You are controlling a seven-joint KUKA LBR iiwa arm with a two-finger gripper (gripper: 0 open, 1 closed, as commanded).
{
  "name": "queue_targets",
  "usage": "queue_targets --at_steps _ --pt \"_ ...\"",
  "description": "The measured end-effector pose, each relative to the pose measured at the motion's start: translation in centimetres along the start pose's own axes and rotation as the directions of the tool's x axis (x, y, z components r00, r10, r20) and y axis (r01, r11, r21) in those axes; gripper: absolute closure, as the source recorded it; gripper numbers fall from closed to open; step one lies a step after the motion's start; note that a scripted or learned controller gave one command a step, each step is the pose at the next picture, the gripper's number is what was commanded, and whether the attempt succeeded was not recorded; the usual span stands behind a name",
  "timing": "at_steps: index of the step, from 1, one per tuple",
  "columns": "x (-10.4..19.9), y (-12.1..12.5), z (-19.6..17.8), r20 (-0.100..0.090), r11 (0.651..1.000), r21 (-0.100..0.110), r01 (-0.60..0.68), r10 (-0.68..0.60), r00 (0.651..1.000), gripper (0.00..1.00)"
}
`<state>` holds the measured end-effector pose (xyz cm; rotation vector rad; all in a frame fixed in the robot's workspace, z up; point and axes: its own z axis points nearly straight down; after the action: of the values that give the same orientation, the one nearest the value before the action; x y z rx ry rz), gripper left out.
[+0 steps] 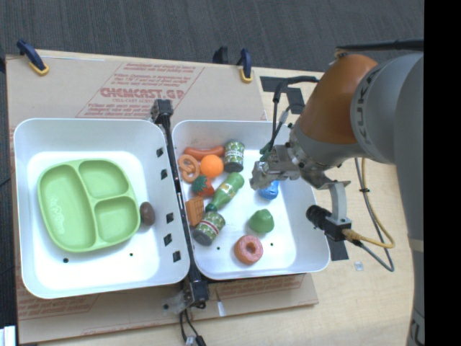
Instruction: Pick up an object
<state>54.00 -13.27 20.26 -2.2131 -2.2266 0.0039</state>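
Note:
The right bin [302, 254] holds several toy foods. My gripper [266, 176] hangs low over its right side, directly above and touching or nearly touching a small blue object [270, 189], which it partly hides. Near it lie a green bottle [227, 190], a green pepper [261, 221] and a pink donut [248, 249]. Further left are an orange ball [211, 166], a green can [233, 155], a pretzel [189, 168], a carrot-like orange piece [202, 152] and a second can [209, 226].
The left bin [29, 265] carries a green divided plate [88, 204] and a small brown object [146, 213] beside it. A black divider [173, 186] runs between the bins. The arm's grey body [360, 114] overhangs the right bin's right wall.

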Motion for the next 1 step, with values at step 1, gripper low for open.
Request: queue_targets --at_steps 1 --pt "-0.42 -5.53 -5.08 0.0 1.0 -0.002 -0.002 0.002 1.0 1.0"
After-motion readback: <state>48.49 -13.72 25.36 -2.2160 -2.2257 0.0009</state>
